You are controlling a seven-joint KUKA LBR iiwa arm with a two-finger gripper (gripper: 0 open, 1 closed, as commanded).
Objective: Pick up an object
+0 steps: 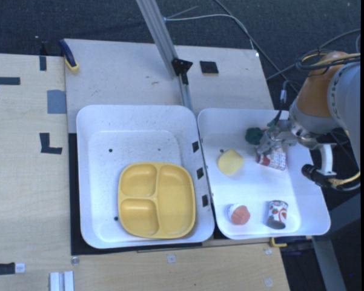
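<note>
My claw [271, 145] sits low in the right bin [303, 223], over a small red-and-white packet [274, 159]; I can't tell its state. Packet probably light, crinkly; I'd pinch its narrow sides.

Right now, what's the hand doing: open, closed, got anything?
Hand: down in the right bin, over a small red-and-white packet beside a dark green object; open or closed cannot be told.
</note>
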